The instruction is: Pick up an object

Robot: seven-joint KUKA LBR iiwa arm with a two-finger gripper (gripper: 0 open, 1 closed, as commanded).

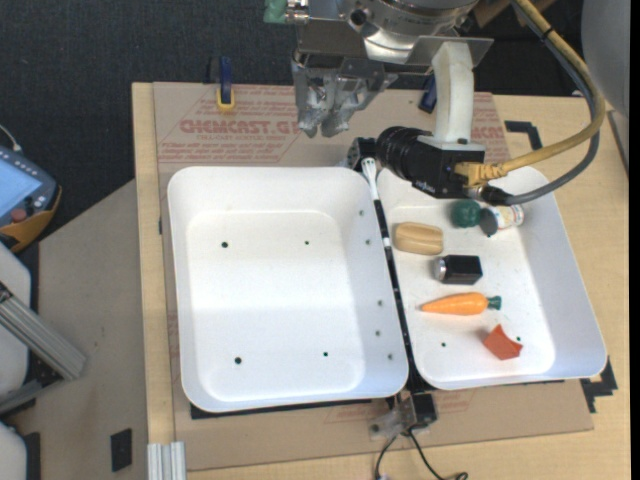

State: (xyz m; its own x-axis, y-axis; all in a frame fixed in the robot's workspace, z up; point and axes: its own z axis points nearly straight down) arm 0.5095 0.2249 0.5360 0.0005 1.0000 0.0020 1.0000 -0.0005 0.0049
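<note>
Approach step judged in hand. Gripper [330, 108] is seen raised above the far edge of the left bin [200, 218]; nothing is held, finger state cannot be told. Carrot [455, 306], bread roll [417, 237] and black block [459, 267] lie in the right bin [560, 268]. Descent onto one is needed next.

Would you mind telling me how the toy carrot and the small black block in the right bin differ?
The toy carrot is orange with a green tip; the small black block is plain black. The carrot is long and tapered; the block is short and boxy. The carrot lies nearer the bin's front edge than the block. Both lie flat in the right bin, apart from each other.
</note>
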